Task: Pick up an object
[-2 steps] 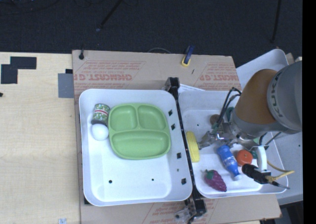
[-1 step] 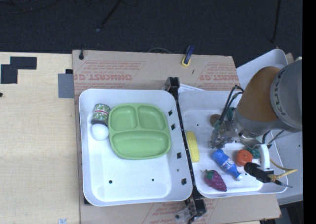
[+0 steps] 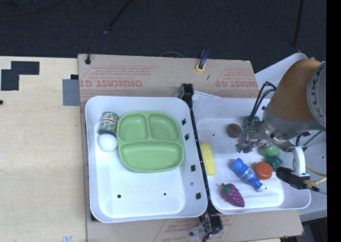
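The right bin (image 3: pixel 224 121) holds a yellow corn cob (image 3: pixel 207 159), a brown round piece (image 3: pixel 233 129), a blue bottle (image 3: pixel 246 174), an orange-red round thing (image 3: pixel 264 170), a green thing (image 3: pixel 270 152) and a purple fruit (image 3: pixel 233 194). My gripper (image 3: pixel 245 144) hangs low over the middle of this bin. It is just right of and below the brown piece, and just above the blue bottle. I see nothing held in it.
The left bin (image 3: pixel 138 201) carries a green divided plate (image 3: pixel 149 142), a small printed can (image 3: pixel 108 122) and a white ball (image 3: pixel 107 142) at its far left. A black divider (image 3: pixel 195 145) runs between the bins. The arm covers the right bin's far right side.
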